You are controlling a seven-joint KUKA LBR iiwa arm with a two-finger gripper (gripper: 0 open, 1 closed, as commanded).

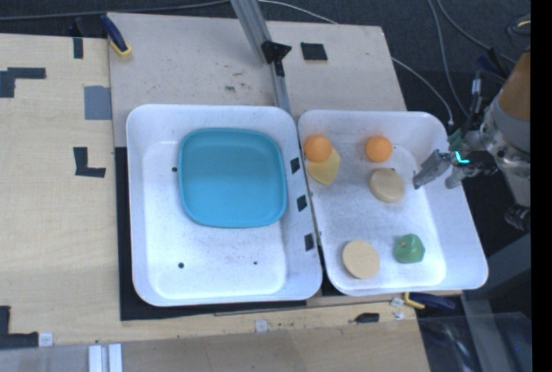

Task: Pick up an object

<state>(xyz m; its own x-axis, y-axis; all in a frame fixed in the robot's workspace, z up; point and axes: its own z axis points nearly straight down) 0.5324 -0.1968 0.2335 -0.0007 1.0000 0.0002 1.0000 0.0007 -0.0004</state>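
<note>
Camera view: I see the end effector at the right bin's right wall, above the rim. I cannot tell its opening; nothing visible in it. Objs in right bin: orange ball touching a yellow piece near the left wall; 2nd orange ball at top; beige lump just left of the end effector, apart from it; tan disc and green obj at the near end. Left bin holds a blue plate. Both bins sit on the bench.

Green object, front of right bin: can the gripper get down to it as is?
Probably yes. The green object lies apart from the tan disc, nothing covers it, and the gripper hovers over the same bin's right side.
</note>
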